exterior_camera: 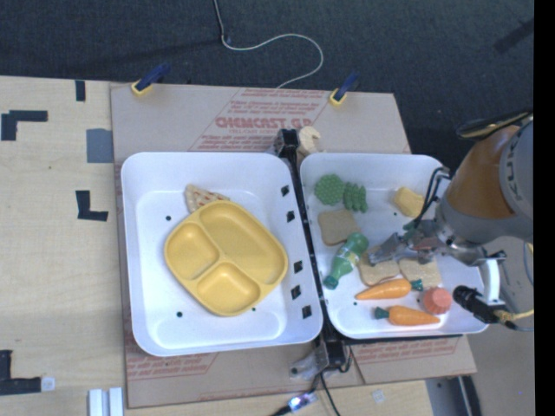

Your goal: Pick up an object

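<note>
Over the right bin (431,164), the gripper (388,250) hangs above a toast slice (378,272); whether its jaws are spread I cannot tell. Toast looks light, stiff and flat, probably best pinched across its edges.

Dark carpet floor (104,16); cardboard sheet (260,120) on a pale wooden bench (52,258).

Grey arm (507,189) with orange band enters from right, bends down and left; gripper (381,254) sits low, pointing left, wrist tilted.
</note>
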Controlling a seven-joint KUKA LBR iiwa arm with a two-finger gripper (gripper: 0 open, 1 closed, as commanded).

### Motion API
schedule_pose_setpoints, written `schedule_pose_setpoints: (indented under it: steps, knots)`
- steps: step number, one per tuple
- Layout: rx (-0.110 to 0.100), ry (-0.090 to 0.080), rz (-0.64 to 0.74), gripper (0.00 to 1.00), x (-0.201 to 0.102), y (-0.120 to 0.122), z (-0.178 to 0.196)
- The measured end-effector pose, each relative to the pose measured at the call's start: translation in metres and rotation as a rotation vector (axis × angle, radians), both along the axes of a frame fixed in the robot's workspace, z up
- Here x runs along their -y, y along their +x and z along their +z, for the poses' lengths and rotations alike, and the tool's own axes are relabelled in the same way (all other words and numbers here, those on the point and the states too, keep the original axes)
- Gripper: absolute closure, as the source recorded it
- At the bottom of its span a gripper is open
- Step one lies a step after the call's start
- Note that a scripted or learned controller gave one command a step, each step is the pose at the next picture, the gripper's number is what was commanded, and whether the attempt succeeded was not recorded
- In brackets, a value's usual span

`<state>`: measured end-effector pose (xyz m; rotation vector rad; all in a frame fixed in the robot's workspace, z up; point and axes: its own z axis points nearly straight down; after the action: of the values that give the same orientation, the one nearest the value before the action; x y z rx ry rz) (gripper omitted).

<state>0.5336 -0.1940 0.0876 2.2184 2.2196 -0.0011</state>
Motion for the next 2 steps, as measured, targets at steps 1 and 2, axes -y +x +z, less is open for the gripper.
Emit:
schedule_pose_setpoints:
  steps: [1, 2]
  knots:
    - [0.006, -0.001, 0.0, 1.0, 0.0, 0.002, 0.012]
    - [0.001, 0.001, -0.001, 1.0, 0.006, -0.005, 0.067]
